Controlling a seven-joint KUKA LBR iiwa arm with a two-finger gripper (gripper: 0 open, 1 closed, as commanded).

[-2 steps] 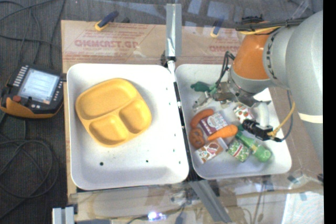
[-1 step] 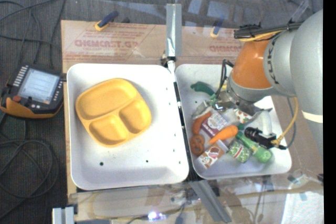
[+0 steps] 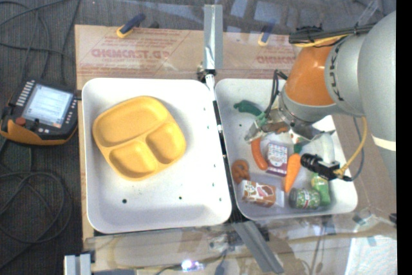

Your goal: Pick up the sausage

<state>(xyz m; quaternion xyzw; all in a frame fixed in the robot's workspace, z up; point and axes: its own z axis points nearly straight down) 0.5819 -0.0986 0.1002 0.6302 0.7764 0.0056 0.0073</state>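
The sausage (image 3: 258,153) is a short orange-red piece lying in the right bin (image 3: 225,138), near its left-centre. My gripper (image 3: 266,128) hangs just above the sausage's upper end, below the orange wrist band. Its fingers are spread, one grey fingertip (image 3: 252,134) to the upper left of the sausage, and nothing is between them. The sausage lies flat on the bin floor, apart from the fingers.
Packed around the sausage are a purple-and-white packet (image 3: 277,158), a carrot (image 3: 291,172), a brown ring-shaped snack (image 3: 240,169), a brown packet (image 3: 257,193), a green can (image 3: 306,198) and a green piece (image 3: 248,106). The left bin (image 3: 103,203) holds a yellow divided plate (image 3: 139,136).
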